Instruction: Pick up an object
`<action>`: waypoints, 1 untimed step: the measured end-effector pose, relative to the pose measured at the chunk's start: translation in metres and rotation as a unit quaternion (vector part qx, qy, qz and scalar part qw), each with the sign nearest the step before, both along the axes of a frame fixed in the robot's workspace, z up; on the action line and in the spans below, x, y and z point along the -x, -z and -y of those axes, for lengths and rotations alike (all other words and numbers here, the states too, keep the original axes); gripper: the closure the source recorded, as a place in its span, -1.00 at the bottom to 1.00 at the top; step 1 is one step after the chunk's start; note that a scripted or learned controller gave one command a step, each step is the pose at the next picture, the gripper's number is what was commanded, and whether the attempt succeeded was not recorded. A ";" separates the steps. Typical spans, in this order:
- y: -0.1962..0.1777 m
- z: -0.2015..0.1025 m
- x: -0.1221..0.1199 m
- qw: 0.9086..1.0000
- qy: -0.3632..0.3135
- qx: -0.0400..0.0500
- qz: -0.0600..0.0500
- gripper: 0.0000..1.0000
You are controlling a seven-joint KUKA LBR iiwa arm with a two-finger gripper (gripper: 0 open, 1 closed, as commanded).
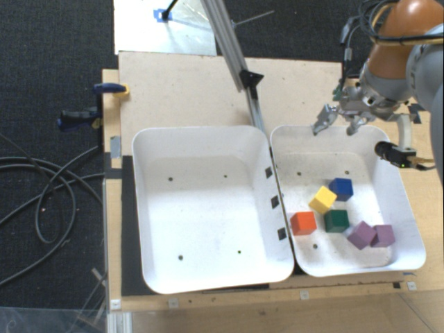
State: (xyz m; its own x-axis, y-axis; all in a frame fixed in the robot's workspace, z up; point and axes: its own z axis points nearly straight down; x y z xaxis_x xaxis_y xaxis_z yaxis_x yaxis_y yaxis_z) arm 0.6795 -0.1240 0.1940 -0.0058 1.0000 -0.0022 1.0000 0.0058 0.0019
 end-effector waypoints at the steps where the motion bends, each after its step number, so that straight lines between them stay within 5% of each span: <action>1: 0.108 0.007 0.021 1.000 0.002 -0.001 -0.003 -1.00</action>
State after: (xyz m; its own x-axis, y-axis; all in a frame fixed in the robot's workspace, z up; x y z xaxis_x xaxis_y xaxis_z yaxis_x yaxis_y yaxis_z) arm 0.6582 -0.1306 0.0863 -0.0016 1.0000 -0.0002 1.0000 0.0016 -0.0051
